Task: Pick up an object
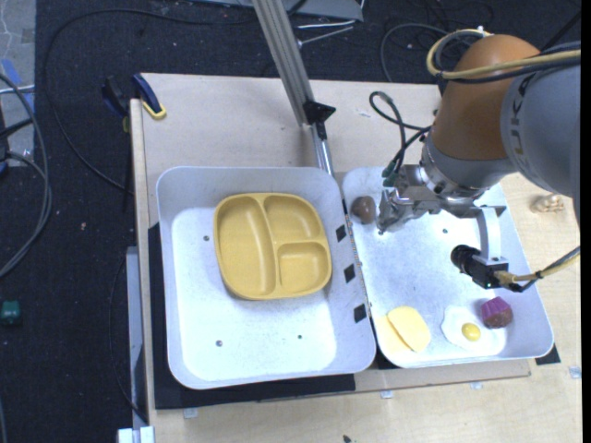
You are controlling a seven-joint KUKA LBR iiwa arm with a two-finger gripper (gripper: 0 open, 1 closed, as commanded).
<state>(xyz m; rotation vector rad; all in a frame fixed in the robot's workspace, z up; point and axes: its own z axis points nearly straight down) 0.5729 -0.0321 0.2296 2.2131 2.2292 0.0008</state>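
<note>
Yellow tray, fried egg; no writing can be read.

The scene is lit evenly and fairly brightly from above. The two white bins are rendered almost washed out, with fine speckled grain across their floors. Only soft, short shadows are cast beside the yellow tray and under the arm. A dull sheen is seen on the orange band. The dark floor around the bench is left underexposed. Detail is slightly soft throughout, and small items are poorly resolved.
</note>
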